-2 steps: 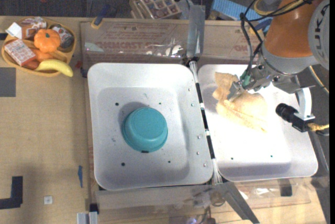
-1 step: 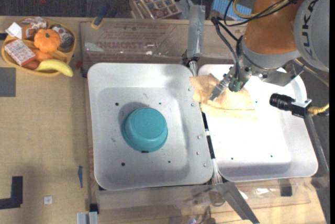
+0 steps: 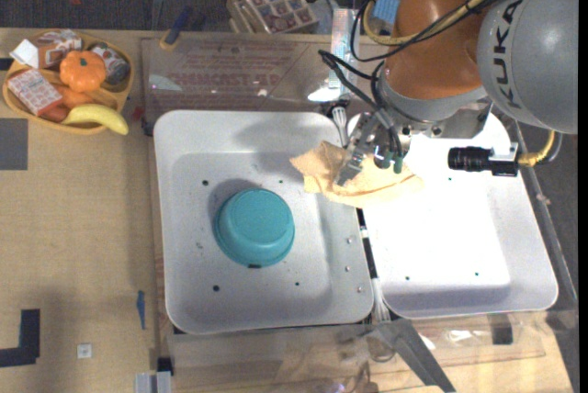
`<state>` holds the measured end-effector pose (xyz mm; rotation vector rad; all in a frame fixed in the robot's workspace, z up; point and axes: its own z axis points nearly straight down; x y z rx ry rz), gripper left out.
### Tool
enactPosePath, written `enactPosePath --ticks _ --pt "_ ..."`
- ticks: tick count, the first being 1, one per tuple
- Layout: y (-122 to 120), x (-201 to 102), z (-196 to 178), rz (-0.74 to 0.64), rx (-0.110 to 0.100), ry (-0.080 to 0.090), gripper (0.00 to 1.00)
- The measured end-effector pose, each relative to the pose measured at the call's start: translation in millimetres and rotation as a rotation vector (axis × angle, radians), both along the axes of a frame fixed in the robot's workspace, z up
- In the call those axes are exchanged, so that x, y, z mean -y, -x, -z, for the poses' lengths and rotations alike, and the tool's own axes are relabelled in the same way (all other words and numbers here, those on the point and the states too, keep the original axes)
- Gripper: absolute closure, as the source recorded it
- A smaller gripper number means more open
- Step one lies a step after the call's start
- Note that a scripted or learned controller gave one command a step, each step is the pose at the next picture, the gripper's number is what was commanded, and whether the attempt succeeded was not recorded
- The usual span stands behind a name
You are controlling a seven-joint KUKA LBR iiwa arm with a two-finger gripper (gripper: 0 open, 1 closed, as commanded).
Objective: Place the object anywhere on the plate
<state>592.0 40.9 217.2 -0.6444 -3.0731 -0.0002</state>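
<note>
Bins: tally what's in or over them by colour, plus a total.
Teal: 1, the upturned bowl-like dish in the left bin.
Tan/yellow: 1, the cloth-like piece draped across the divide toward the right bin, under the gripper.
Total: 2.

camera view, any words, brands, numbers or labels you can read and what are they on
"KUKA", in dark letters running down the grey arm at the upper right.
Printed packets in the yellow bowl at the upper left: print too small to read.
Boxes and papers behind the bench: patterned print, too blurred to read.
No readable marks on the white bins, the teal plate or the tan cloth.
</note>
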Motion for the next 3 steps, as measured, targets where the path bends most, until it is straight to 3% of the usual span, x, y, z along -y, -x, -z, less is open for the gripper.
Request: enactPosePath --ticks 1,2,3 --pt "-13.3 -46.7 -10.3 -0.396 0.006 -0.001 1.0" --pt "-19.7 -98.8 -7.2 -0.416 0.007 -0.002 1.0" --pt "-19.9 -98.6 -7.8 -0.415 0.008 -0.002 0.0"
